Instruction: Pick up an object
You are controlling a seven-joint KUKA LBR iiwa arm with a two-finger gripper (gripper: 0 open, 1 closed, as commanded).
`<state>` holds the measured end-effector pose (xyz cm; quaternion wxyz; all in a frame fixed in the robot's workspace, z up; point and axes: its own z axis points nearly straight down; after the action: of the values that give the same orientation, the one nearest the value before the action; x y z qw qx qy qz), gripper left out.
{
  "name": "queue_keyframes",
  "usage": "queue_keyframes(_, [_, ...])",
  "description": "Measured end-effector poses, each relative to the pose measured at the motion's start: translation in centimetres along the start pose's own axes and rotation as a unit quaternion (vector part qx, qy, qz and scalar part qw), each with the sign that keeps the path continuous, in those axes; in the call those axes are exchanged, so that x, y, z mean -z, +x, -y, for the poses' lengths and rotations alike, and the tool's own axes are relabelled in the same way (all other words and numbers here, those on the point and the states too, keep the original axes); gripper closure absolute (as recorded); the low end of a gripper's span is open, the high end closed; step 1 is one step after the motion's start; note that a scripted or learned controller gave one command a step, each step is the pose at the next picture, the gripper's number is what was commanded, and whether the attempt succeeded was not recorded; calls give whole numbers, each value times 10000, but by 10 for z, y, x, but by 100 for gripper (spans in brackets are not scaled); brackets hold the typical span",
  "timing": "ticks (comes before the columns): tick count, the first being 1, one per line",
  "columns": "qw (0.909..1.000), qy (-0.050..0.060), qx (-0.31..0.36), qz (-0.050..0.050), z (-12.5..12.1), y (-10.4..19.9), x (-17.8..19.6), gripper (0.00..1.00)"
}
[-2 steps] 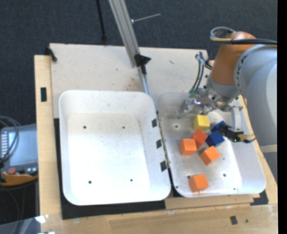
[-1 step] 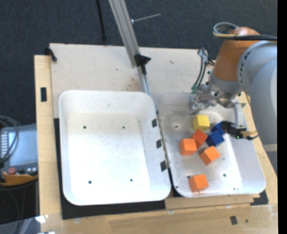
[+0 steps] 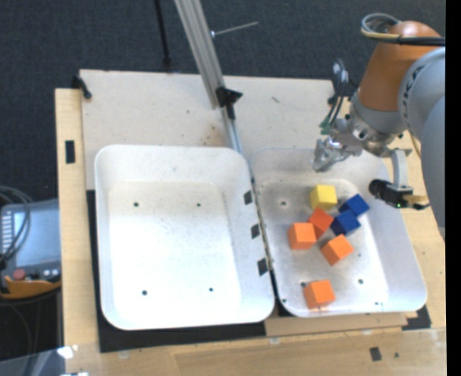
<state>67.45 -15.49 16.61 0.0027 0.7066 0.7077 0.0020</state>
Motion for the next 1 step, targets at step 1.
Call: queue_keyframes(1, [10000, -10, 8, 2, 6, 2, 60, 100])
